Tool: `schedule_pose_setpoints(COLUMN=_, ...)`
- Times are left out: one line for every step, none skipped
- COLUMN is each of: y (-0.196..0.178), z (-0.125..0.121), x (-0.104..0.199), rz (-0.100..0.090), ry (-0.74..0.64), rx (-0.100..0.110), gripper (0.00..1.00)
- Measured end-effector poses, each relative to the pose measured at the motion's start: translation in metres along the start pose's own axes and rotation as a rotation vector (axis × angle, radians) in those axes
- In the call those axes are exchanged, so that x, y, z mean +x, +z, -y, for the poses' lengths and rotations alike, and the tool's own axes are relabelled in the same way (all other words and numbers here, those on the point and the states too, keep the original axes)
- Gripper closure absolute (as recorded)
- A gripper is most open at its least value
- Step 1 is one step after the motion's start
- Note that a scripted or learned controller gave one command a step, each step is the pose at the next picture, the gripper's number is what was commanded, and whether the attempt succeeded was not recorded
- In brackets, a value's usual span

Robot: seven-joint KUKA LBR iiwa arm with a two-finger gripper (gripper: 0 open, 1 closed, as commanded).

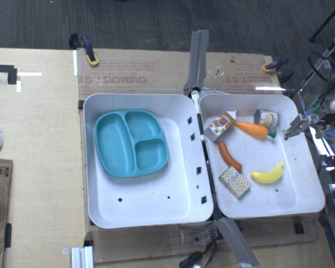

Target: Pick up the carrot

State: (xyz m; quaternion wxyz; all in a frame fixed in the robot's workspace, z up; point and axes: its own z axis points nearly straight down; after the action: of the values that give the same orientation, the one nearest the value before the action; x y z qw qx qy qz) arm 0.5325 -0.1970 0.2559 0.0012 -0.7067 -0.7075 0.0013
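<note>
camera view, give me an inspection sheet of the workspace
surface: bench bearing left bin and right bin, side by side
job's things: carrot in right bin, untouched, tip by a small carton
clutter: can, sausage, banana, patterned box in right bin; blue divided plate in left bin
grippers: gripper at right bin's right edge, away from carrot
cables: nothing seen
surroundings: clamps on bench's far edge, dark floor
</note>
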Motion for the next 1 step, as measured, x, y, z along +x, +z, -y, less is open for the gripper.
schedule_pose_setpoints(y=0.1506, z=-0.0529, x=0.0037, rz=0.0, ry=-0.284, rx=-0.002, gripper=0.0)
